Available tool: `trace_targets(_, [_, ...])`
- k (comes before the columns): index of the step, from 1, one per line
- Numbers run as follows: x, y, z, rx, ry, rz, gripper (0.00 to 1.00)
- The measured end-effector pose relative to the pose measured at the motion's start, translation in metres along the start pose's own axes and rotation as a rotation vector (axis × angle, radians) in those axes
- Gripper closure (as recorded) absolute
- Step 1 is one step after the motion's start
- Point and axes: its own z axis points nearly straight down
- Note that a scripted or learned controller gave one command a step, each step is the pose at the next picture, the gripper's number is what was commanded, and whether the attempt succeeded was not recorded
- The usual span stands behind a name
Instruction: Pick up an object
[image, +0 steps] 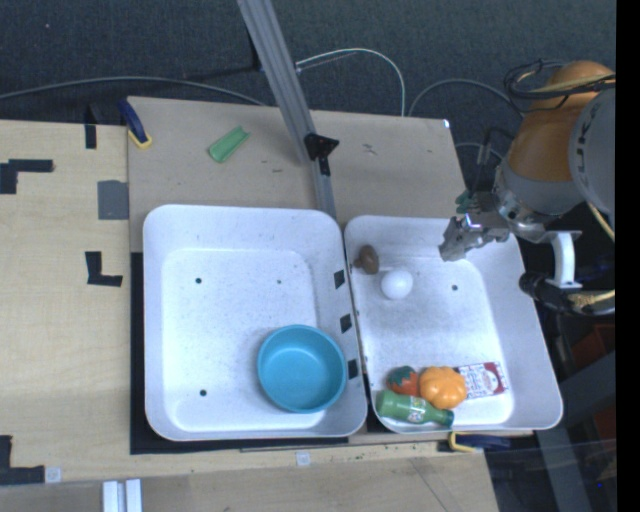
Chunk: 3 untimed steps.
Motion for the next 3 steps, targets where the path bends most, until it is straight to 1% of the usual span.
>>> trace_targets(1, [0.000,0.001,-0.044,0.001,0.000,0.000,1.00])
trace_targets(2, [0.043,-0.014,-0.038,0.006,0.001,-0.002,1.00])
trace_targets(3, [0.106,-0.021,-0.034,0.007,0.003,-0.005,1.00])
